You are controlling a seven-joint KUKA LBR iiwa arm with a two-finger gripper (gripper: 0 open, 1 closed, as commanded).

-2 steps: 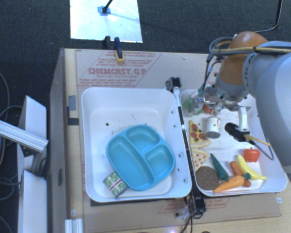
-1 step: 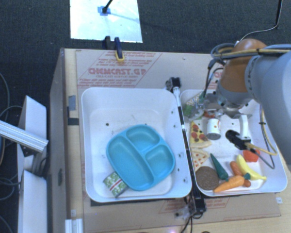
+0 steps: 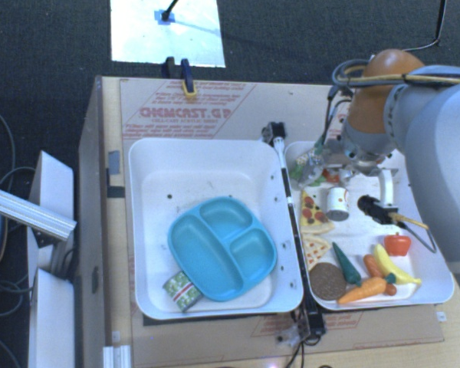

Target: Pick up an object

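Toy food pieces [image 3: 360,274] lie in the right bin [image 3: 437,286]; a white cup [image 3: 336,202] stands among them. Gripper [image 3: 322,167] sits low over that bin's far end, grip state indeterminate. Left bin [image 3: 149,205] holds a blue divided plate [image 3: 222,248].

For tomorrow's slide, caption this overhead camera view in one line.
KUKA arm's gripper reaches into the right bin of toy food; left bin holds a blue divided plate.

Right bin [image 3: 445,286] crowded with toys; left bin [image 3: 149,205] open beside blue tray [image 3: 222,248]
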